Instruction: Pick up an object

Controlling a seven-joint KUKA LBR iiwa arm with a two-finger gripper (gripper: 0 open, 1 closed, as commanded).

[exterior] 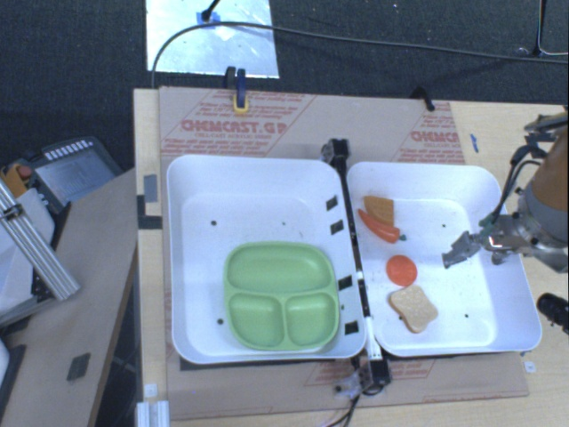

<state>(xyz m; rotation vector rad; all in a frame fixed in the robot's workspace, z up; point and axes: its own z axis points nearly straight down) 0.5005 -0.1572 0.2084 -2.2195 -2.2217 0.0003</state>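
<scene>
The right bin (pixel 462 185) holds several food toys near its left side: a tan cracker-like piece (pixel 380 208), a red-orange chili pepper (pixel 382 229), a round red tomato slice (pixel 402 269) and a slice of bread (pixel 413 309). My gripper (pixel 464 249) hangs over the right half of that bin, reaching in from the right, with nothing visible between its fingers. It stands well to the right of the tomato slice and apart from all the toys.
The left bin (pixel 191 203) carries a green divided plate (pixel 280 294). A black divider strip (pixel 348 256) runs between the bins. Cables and a clamp (pixel 239 90) lie behind the bins; a grey device (pixel 71 174) stands at the left.
</scene>
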